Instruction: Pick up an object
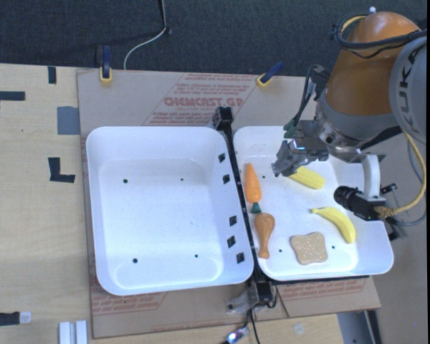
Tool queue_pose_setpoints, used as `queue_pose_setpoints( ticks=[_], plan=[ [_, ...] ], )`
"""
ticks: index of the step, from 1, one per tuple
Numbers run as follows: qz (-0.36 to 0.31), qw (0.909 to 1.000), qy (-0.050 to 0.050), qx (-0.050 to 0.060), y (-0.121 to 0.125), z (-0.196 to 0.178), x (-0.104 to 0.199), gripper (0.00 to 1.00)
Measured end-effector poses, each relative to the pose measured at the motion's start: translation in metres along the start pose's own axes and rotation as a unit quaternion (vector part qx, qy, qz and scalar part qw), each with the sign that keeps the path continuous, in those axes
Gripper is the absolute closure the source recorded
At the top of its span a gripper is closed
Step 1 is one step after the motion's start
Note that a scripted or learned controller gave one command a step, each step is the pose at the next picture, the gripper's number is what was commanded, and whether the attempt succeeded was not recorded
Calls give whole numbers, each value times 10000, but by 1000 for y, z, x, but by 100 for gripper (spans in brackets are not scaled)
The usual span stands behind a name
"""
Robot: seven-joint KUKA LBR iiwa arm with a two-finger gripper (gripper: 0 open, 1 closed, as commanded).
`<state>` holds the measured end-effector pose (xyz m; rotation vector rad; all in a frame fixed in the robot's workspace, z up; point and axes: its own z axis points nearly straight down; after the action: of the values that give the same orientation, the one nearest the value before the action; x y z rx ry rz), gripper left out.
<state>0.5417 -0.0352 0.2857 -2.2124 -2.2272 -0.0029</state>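
White plastic formed both shallow bins, set side by side on a cardboard sheet [201, 99] that carried red print reading "CHEMCAST GP" near its far edge. Nearest the camera in the right bin [373, 264], a slice of toast [309, 248] lay close to the near rim. Just beside it toward the divider lay a brown chicken drumstick [264, 232], and toward the bin's right edge a yellow banana [338, 223]. Farther back, an orange carrot [252, 183] lay along the divider edge, its green top pointing at the drumstick. Farther still, a yellow corn cob [307, 178] rested near the middle of the far half of the bin. The gripper [288, 160] hung over the bin's far part, its tips just beside the corn cob's end; whether its fingers were spread or closed could not be told, and nothing could be seen between them. The left bin [100, 192] showed bare white floor with a few small dark dots. Beyond the bins, a yellow clamp [105, 74] and a blue-handled clamp [269, 74] gripped the cardboard's far edge.
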Motion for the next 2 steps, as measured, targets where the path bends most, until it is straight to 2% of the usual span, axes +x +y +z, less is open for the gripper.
queue_pose_setpoints(
  ticks=[1,2],
  plan=[
    [-7,10000,-4,17,-38,-6,65,100],
    [19,10000,-16,76,-61,99,90,100]
  ],
)
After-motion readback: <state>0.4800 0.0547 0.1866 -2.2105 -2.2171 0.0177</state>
